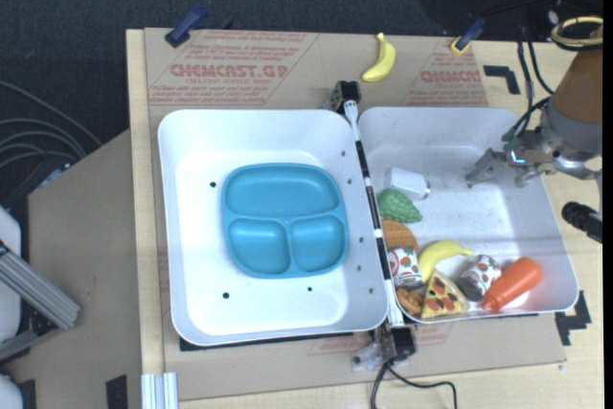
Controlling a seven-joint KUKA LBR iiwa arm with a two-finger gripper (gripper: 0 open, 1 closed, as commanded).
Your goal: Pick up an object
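Plastic toy food, light, stiff and slick, lies heaped in the right bin's (536,196) near corner, the orange carrot (513,283) offering its narrow middle for pinching, while the gripper (496,166) hovers farther back, fingers apart.

The arm (575,101) reaches in from the right, wrist low, its jaws spread apart and holding nothing.

The brown-papered bench (287,62) bears two white bins (182,206) side by side, a yellow banana (380,60), and seemingly blue clips (186,27).
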